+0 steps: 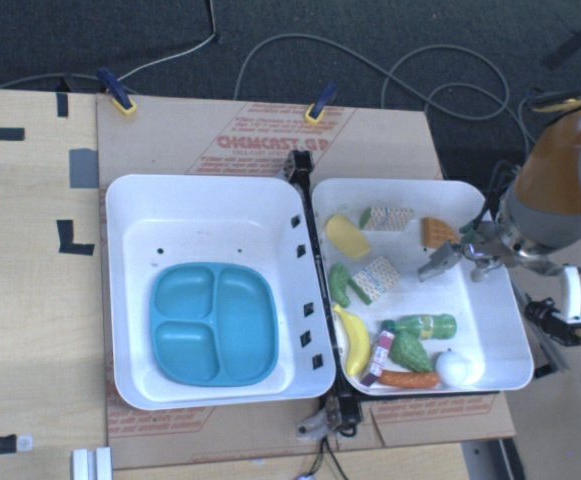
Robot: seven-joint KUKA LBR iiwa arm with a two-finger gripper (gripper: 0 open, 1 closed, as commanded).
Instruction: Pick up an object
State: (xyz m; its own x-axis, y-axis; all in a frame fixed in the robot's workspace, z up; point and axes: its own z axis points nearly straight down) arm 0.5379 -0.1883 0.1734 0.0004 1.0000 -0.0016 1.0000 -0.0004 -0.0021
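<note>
Gripper over right white plastic bin (490, 298), arm partly cut off.
We see the gripper (450, 261) spread open, holding nothing, near the orange wedge-shaped toy (436, 232).

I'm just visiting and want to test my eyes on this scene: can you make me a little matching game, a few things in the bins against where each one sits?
Things:
1. blue divided plate
2. banana
3. white ball
4. orange piece

Places:
A. right bin, near corner on the arm's side
B. left bin
C. right bin, far side near the gripper
D. right bin, along the divider

Pairs: 1-B, 2-D, 3-A, 4-C
</note>
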